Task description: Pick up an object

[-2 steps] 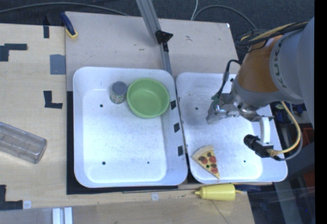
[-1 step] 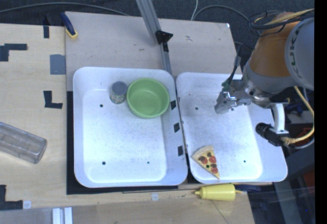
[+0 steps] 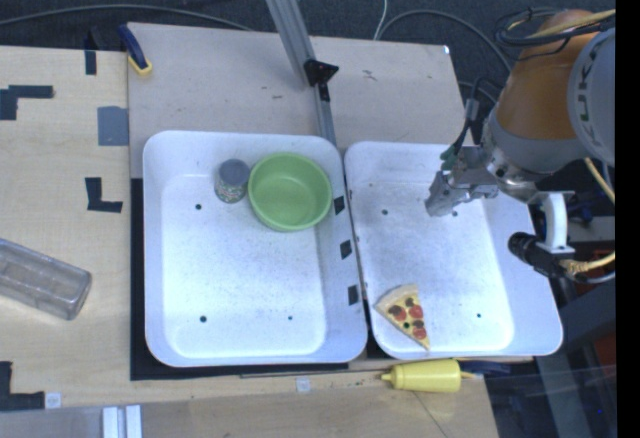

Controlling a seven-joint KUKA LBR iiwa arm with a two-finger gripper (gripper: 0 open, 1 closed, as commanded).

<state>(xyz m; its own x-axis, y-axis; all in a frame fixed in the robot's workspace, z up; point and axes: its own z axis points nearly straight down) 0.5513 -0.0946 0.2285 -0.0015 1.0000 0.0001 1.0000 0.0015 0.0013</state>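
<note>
A pizza slice toy (image 3: 405, 311) lies at the front left of the right bin (image 3: 450, 326). In the left bin (image 3: 200, 326) a green bowl (image 3: 289, 191) sits at the back right, with a small grey can (image 3: 232, 180) touching its left side. My gripper (image 3: 443, 203) hangs over the back middle of the right bin, pointing down, well behind the pizza slice. Nothing shows between its fingers.
A yellow mustard bottle (image 3: 425, 376) lies on the bench just in front of the right bin. A clear plastic container (image 3: 40, 278) rests on the bench at far left. A grey pole (image 3: 290, 16) slants up from between the bins' back edges.
</note>
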